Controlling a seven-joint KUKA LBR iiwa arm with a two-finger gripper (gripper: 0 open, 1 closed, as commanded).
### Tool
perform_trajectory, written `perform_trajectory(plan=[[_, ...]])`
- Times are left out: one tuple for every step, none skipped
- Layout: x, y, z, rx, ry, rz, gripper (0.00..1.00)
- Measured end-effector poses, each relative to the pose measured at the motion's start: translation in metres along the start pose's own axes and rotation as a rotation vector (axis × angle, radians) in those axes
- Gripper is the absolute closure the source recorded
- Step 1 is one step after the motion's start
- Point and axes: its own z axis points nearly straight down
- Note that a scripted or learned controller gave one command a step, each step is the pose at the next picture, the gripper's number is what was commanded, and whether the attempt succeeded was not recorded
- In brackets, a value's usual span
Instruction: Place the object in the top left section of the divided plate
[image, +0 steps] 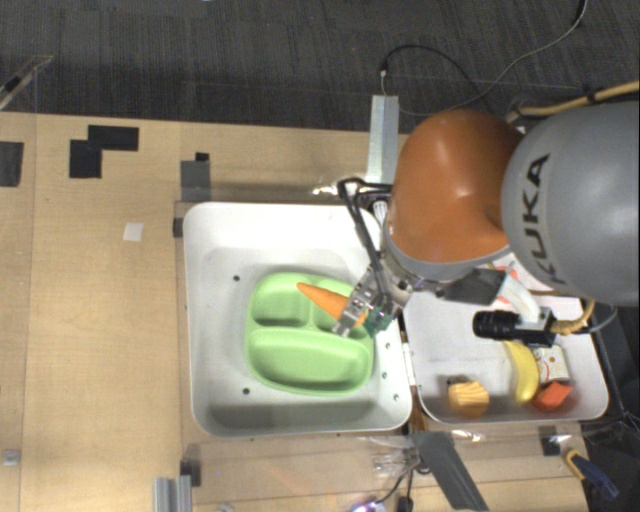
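A green divided plate (300, 362) lies in the left white bin (215, 300), with two small sections on top and one long section below. An orange carrot (320, 296) points its thin tip toward the plate's top left section, and its body lies over the ridge between the two top sections. My gripper (354, 312) comes in from the right over the top right section. Its fingers (347, 320) are shut on the carrot's thick end. The orange-banded wrist (450, 190) hides the bin's right wall.
The right bin (590, 405) holds a yellow banana (521, 369), a small yellow-orange piece (467, 396) and a red-orange piece (553, 396). A black cable (352, 205) loops above the gripper. Bare white floor surrounds the plate in the left bin.
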Motion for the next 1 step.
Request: perform_trajectory(plan=[[-0.0001, 0.0, 0.0, 0.0, 0.0, 0.0, 0.0]])
